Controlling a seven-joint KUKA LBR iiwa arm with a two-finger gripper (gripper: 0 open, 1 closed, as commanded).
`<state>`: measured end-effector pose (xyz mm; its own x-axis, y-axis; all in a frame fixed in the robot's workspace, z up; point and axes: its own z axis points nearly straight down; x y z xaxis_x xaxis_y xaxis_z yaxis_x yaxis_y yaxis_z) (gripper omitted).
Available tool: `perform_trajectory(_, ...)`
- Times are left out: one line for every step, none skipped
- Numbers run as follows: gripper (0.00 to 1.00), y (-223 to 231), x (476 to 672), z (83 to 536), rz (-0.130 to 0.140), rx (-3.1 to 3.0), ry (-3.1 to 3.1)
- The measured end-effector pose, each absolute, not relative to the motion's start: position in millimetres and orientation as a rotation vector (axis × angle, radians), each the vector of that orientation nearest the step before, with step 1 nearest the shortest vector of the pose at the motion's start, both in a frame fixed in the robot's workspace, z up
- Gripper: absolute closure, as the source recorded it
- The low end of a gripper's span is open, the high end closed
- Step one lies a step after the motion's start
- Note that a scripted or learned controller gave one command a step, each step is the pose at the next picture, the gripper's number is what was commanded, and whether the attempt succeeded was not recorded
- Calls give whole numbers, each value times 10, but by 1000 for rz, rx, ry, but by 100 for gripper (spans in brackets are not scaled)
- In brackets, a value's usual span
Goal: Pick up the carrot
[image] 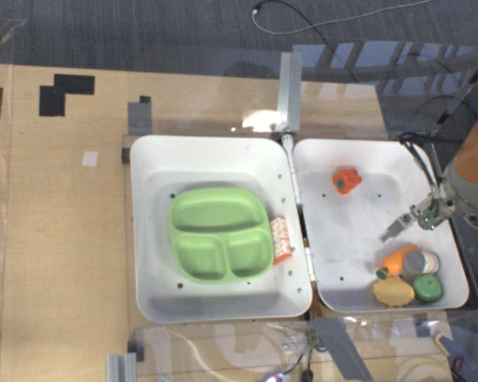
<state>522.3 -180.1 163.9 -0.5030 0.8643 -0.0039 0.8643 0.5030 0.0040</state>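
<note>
Gripper (pixel 398 228) hangs above right bin's (pixel 327 213) front-right corner; finger spread indeterminate. Carrot (pixel 394 261) crowded by neighbours — descend on its free upper side, close slowly.

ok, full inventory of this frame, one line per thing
white bins: 2, white, side by side on the bench
divided plate: 1, green, middle of the left bin
small packet: 1, pale with orange end, left bin, against the plate's right edge
orange-red toy: 1, upper part of the right bin, alone
carrot: 1, orange, right bin near the lower right corner
round tin: 1, pale, touching the carrot's right side
green item: 1, lower right corner
yellow item: 1, beside the green one, below the carrot
cable: 1, black, on the floor above the bench
gripper: 1, grey, above the carrot, holding nothing
</note>
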Motion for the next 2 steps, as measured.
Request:
perform_trajectory(0,-2068,4915,904,6,1546,2719)
perform_trajectory(100,-2038,4942,1021,14,1543,2720)
